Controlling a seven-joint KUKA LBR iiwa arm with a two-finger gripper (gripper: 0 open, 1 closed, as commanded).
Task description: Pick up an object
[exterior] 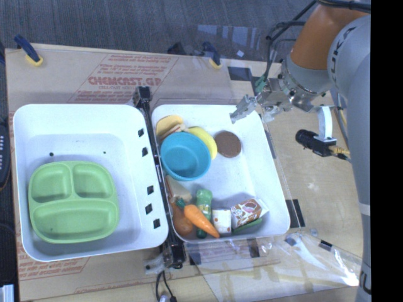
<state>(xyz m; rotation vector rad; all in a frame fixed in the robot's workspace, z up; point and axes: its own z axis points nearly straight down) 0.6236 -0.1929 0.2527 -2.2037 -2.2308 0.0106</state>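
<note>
Two white bins side by side, left bin (pixel 25 137) had a green divided tray (pixel 73 201), right bin (pixel 255 168) packed with a blue bowl (pixel 185 156), brown disc (pixel 228 144), toy carrot (pixel 200 218), small carton (pixel 246 213), gripper (pixel 247 109) hovered over its top right rim, nothing between its fingers, spread a bit.

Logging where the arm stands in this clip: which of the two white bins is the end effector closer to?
The right bin, the one holding the blue bowl and toy food. The end effector hangs at its far right corner; the left bin, with the green tray, lies farther away.
</note>
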